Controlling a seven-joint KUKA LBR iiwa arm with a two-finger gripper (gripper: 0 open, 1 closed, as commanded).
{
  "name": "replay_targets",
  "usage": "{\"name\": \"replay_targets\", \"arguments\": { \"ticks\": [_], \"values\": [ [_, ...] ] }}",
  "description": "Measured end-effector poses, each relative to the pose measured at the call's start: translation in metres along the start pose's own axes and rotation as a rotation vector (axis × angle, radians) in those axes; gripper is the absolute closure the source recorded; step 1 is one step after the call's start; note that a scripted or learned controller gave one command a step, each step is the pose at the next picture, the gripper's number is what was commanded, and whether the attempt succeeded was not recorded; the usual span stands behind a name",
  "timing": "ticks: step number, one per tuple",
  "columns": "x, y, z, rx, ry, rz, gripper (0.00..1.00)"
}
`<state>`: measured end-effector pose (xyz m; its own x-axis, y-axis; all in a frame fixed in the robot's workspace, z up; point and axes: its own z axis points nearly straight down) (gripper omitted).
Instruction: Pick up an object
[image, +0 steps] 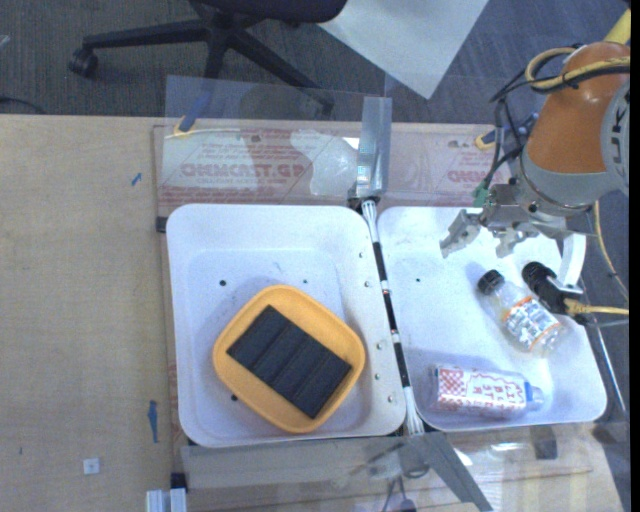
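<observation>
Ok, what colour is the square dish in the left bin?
Yellow-orange, with a black ridged insert; the dish shows clearly in the camera view.

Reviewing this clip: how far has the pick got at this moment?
Nothing looks picked yet. The gripper hangs with open jaws over the right bin, holding nothing. The small bottle and the tube lie on that bin's floor, the yellow dish in the left bin. Descent, grasp and lift remain.

Wooden bench (80, 300) under the left bin (190, 225). Just behind that bin, a cardboard strip (240, 170) printed in red. At its far right corner, an upright metal post (375, 145). Well beyond it, a black chair base (215, 45) and a white sheet (410, 35). Near its front left corner, blue tape (152, 420).
</observation>
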<state>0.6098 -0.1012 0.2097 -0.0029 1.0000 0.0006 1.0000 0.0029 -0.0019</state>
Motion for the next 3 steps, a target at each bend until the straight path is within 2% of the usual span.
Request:
{"name": "replay_targets", "arguments": {
  "ticks": [1, 2, 3],
  "values": [
    [-0.09, -0.026, 0.055, 0.001, 0.0, -0.073, 0.0],
    [-0.115, -0.022, 0.114, -0.005, 0.002, -0.133, 0.0],
    [-0.118, -0.022, 0.103, -0.009, -0.003, -0.13, 1.0]
  ]
}}
